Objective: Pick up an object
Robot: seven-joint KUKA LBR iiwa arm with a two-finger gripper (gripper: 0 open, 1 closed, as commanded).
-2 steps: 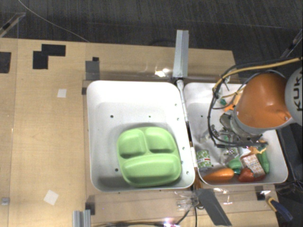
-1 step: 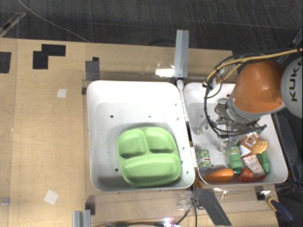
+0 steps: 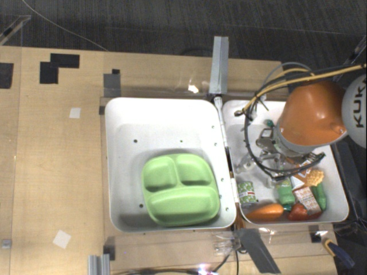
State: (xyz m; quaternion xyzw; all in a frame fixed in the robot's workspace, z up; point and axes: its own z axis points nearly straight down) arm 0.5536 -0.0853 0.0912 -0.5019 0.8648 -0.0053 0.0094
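Claw [image 3: 279,166] sits low in the right bin [image 3: 344,213], beneath the orange wrist band [image 3: 309,114] and cables, and its grip state cannot be told. Just below it a green bottle [image 3: 285,192] lies among a small can [image 3: 247,192], an orange carrot [image 3: 266,212] and a red tomato [image 3: 297,212]. Judged light, rigid and slippery, the bottle is best gripped across its middle.

Bright, even light from overhead. Soft shadow pools under the green tray [image 3: 180,189] in the left bin [image 3: 123,125]. Small glare spots on the worktop [image 3: 51,171] edge, and the focus is slightly soft throughout.
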